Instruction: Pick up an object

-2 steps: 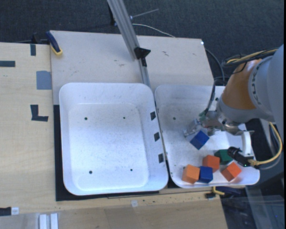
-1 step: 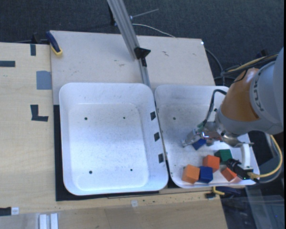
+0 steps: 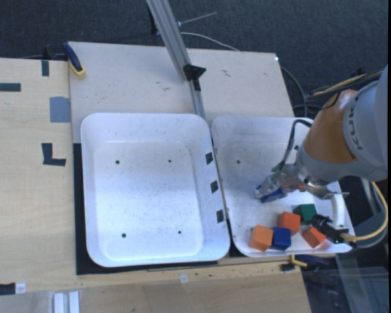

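The claw (image 3: pixel 272 189), its grip impossible to make out, hung low in the right bin (image 3: pixel 247 135) short of the clustered blocks (image 3: pixel 281 230), risking an empty grab.

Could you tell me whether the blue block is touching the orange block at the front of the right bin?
Touching. The camera view shows the blue block pressed against the right side of the orange block, with no white bin floor visible between them.

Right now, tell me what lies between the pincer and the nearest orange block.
Bare white bin floor: the camera view shows nothing between the pincer and the orange cube below it.
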